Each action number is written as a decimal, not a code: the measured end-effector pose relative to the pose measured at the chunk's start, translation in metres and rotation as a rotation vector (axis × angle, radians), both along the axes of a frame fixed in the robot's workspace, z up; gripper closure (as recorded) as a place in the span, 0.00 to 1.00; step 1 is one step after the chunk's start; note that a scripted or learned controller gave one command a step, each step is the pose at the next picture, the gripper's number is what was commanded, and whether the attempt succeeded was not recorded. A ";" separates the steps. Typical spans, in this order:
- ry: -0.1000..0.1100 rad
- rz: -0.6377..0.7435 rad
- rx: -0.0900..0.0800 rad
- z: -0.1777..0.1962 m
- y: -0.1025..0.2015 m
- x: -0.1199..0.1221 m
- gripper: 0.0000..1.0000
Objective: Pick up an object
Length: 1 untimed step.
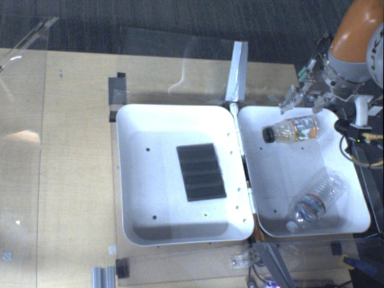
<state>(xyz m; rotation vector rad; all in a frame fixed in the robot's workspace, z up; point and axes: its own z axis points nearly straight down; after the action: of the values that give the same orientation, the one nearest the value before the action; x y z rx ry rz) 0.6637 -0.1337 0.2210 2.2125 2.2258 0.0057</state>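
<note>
Metal two-finger gripper above right white plastic bin's far edge, finger state indiscernible; amber-filled bottle beneath; crumpled clear bottle near front; ribbed black slab mid-left bin.

Even overhead light, soft focus, glare on white bins.

Open floor mid right white bin between the amber-labelled clear bottle and the crumpled clear plastic bottle.

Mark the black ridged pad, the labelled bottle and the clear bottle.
black ridged pad (pixel 201 172), camera view, centre ridge.
labelled bottle (pixel 295 130), camera view, on its label.
clear bottle (pixel 317 201), camera view, mid-body.
</note>
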 end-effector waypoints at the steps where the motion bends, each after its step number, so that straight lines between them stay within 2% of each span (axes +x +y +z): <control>1: -0.005 0.064 -0.001 -0.133 0.011 0.008 0.00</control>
<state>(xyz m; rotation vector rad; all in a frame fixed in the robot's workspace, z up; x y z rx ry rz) 0.6714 -0.1231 0.0878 2.1370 2.2928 0.0094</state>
